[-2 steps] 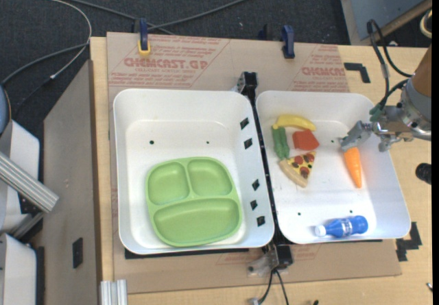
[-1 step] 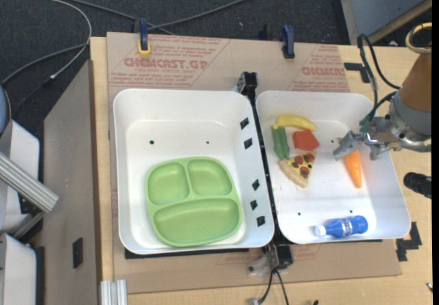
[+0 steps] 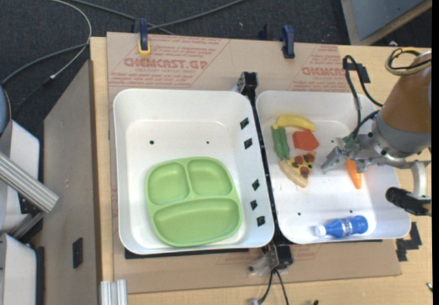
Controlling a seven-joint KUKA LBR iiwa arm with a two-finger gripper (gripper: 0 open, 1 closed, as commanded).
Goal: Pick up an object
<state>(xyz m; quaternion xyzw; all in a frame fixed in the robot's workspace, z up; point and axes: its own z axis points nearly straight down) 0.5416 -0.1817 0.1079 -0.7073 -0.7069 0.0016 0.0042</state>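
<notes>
Five toys near the end effector [image 3: 345, 157]: carrot [image 3: 354, 175] closest, bottle [image 3: 343, 227] apart.

The tool [image 3: 341, 155] partly hides the orange carrot [image 3: 354, 175].

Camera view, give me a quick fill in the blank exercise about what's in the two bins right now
1. The green divided plate lies in the ____ bin.
2. The bottle in the right bin has a ____ body.
3. The banana is coloured ____.
4. The gripper is over the ____ bin, beside the orange carrot.

Missing words: left; blue; yellow; right
</notes>
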